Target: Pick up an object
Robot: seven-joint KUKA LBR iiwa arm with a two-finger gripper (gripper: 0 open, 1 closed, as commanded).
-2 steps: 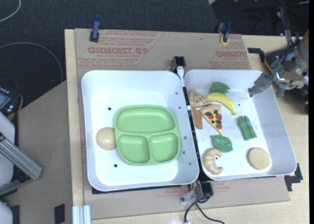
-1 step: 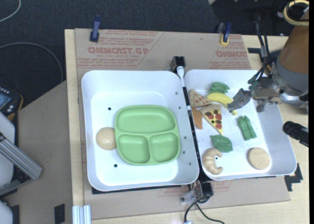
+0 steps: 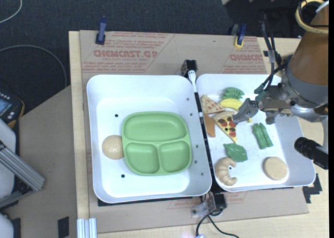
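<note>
Here, starting at the left, a white bin (image 3: 99, 127) is sitting on the bench, and a green tray (image 3: 156, 143) with three compartments is lying flat in its middle. A round tan bun (image 3: 112, 147) is resting on the bin floor, touching the tray's left edge. A black divider strip (image 3: 200, 122) is running between this bin and the second white bin (image 3: 292, 177) to its right. Just inside the second bin's left wall, a toasted sandwich triangle (image 3: 211, 105) is lying near the top, with a brown strip (image 3: 209, 125) below it and a pizza slice (image 3: 226, 124) just beside that. A green leafy piece (image 3: 233, 93) is sitting at the top, and a yellow piece (image 3: 233, 104) is lying directly under it. Lower down, a dark green leaf (image 3: 236, 152) is lying just above a croissant (image 3: 226, 171) near the front wall. The gripper (image 3: 244, 112) is hanging over the food in the upper middle of this bin, between the yellow piece and the pizza slice; whether it is open or closed cannot be told, and nothing is visibly held. To its right, a green bean pod (image 3: 262, 135) is lying on the floor, and a round cookie (image 3: 275, 168) is sitting near the front right corner. The arm (image 3: 313, 70) is reaching in from the right edge.
</note>
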